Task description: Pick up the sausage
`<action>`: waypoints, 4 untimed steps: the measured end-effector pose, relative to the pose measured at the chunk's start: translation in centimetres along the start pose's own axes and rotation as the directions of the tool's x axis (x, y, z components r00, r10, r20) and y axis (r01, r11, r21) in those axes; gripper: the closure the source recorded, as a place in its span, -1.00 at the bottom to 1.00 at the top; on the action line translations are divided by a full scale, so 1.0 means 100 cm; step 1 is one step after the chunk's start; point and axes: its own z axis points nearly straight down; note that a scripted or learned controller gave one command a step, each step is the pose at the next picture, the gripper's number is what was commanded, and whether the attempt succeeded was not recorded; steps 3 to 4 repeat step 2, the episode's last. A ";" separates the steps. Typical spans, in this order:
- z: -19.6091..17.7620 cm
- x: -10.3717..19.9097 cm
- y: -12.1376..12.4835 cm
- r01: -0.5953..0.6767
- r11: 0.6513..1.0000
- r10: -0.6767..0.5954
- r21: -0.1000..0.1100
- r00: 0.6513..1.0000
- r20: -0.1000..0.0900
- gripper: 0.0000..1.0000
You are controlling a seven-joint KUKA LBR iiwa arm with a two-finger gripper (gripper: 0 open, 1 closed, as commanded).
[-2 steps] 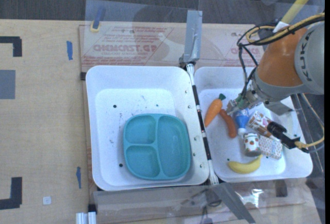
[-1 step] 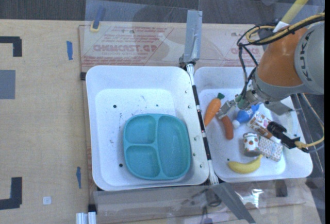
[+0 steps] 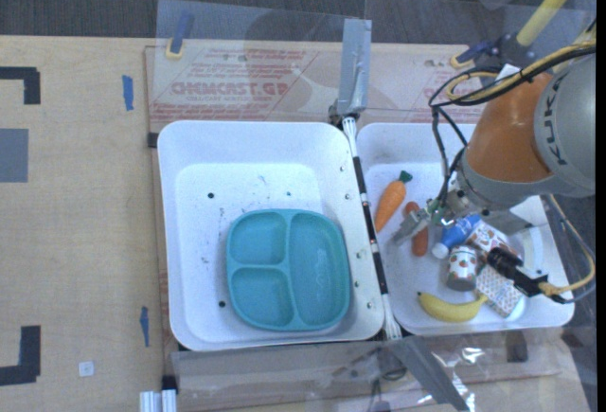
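- The fingers (image 3: 414, 228) reach down in the right bin (image 3: 379, 147); whether they are apart or together I cannot tell.
- The sausage (image 3: 418, 232) lies just beside them, near the carrot (image 3: 390, 200), its long axis running up and down the view.

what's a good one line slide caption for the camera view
KUKA arm's gripper lowered beside the sausage in the right bin, among carrot and banana; teal divided plate in left bin.

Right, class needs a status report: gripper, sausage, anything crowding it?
Gripper low in right bin. Sausage beside it, not seen held. Carrot close alongside; banana nearer front.
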 end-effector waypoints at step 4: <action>-0.124 0.014 -0.031 -0.135 0.991 0.135 0.007 0.991 -0.001 1.00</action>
